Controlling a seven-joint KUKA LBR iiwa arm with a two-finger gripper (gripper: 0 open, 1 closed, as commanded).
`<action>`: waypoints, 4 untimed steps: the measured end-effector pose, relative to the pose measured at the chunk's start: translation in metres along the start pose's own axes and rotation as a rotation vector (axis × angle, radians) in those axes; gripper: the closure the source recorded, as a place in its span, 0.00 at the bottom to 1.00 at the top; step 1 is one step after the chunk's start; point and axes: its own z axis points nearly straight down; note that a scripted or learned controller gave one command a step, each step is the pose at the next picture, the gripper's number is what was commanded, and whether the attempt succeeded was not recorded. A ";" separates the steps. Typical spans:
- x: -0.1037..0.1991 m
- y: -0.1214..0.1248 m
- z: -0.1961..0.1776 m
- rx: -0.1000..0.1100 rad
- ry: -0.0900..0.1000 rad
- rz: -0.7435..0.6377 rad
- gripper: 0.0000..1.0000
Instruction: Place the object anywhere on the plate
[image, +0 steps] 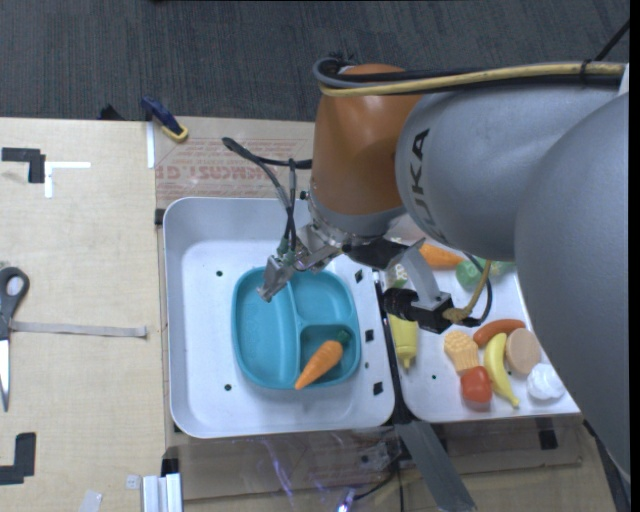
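Carrot (320, 363) lies in the plate's (262, 340) small compartment at its front right corner, tip toward the front edge. Plate sits in the left bin (195, 330). Gripper (275, 278) hangs over the plate's back left part, well apart from the carrot, nothing between its tips; cannot tell how wide it stands. Toy foods crowd the right bin (440, 385).

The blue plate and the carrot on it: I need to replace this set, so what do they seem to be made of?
The blue plate looks like moulded plastic: one even teal colour, a smooth, faintly glossy face and rounded divider ridges. The carrot is probably a plastic toy: uniform matt orange, simple tapered shape. Neither can be confirmed by sight alone.
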 end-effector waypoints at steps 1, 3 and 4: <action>0.000 0.000 0.000 0.000 0.000 0.000 0.00; 0.000 0.000 0.000 0.000 0.000 0.000 0.00; 0.000 0.000 0.000 0.000 0.000 0.000 0.00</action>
